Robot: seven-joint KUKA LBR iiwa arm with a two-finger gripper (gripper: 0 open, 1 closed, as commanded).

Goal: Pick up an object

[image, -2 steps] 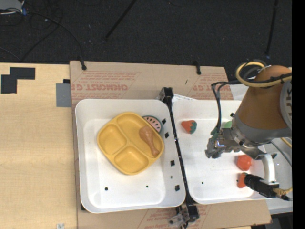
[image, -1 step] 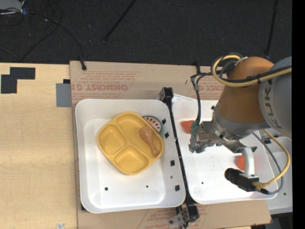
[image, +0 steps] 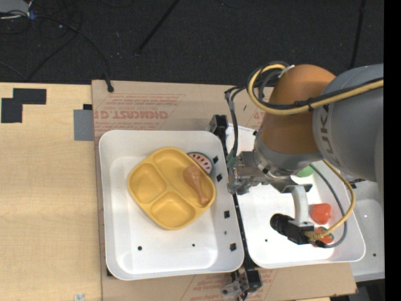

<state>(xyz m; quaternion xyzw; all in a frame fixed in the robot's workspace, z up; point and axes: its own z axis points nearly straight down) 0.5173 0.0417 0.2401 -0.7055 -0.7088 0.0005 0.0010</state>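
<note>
Grey tool (image: 242, 179) by the left wall of the right bin (image: 263, 256), opening and hold impossible to tell

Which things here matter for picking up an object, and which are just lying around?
For the job: yellow divided plate, brown drumstick on it, watermelon-like slice at its edge, red piece, green piece, left bin, right bin.
Lying about: cardboard sheet, grey patch, black cables.
</note>
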